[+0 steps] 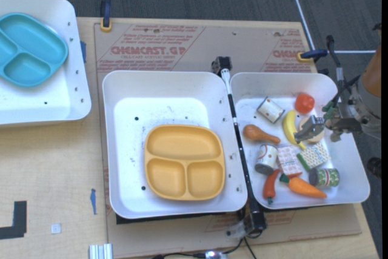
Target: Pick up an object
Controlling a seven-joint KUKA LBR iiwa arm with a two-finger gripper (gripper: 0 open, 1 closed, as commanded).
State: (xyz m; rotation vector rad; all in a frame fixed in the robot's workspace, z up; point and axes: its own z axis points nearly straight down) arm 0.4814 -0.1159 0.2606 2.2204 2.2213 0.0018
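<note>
Your arm (371,79) reached in from the right, its gripper (312,128) low over the banana (290,125) in the right bin (357,182), jaw state untellable; the left bin (121,148) held a yellow divided tray (184,162); carrot (306,187) lay nearby.

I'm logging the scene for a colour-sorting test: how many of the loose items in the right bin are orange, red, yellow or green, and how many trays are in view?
Orange: 2, the carrot and the gourd-shaped piece
Red: 2, the tomato and the chilli
Yellow: 1, the banana
Green: 1, the can
Trays: 2, the yellow tray and the blue tray
Total: 8
</note>
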